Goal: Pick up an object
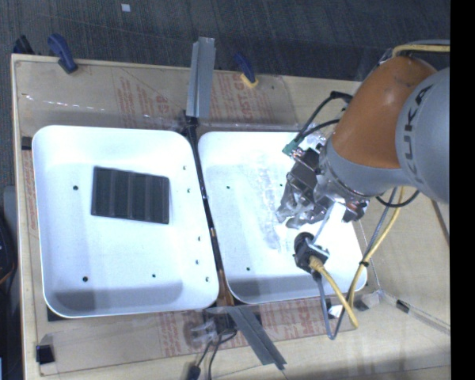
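One pincer [291, 212] hangs over the right bin [237, 279], finger spread unreadable.

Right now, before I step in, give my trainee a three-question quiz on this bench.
1. True or false: the dark ribbed rectangular object lies in the left bin.
2. Over which bin is the gripper? A) left bin B) right bin C) neither.
3. Fill in: the arm has an ______ band above the wrist.

Key: 1 true; 2 B; 3 orange.
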Action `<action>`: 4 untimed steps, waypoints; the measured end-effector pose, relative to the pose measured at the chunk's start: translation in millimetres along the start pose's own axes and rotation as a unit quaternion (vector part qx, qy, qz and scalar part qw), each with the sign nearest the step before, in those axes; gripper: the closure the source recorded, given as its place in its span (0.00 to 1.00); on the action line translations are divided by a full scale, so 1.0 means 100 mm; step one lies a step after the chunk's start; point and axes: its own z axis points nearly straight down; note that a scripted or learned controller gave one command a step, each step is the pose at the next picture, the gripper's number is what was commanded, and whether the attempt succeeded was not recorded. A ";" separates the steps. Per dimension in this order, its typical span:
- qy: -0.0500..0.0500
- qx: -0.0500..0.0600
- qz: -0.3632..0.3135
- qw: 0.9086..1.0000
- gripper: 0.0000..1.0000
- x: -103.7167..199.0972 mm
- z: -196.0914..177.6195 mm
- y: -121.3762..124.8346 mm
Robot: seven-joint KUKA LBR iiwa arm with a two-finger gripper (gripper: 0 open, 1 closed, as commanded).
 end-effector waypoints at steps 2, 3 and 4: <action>0.001 -0.002 -0.009 1.000 1.00 0.05 -1.11 -0.03; 0.000 0.000 -0.032 0.999 1.00 0.09 -0.16 -0.08; 0.001 -0.003 -0.172 0.985 1.00 0.06 -0.81 0.65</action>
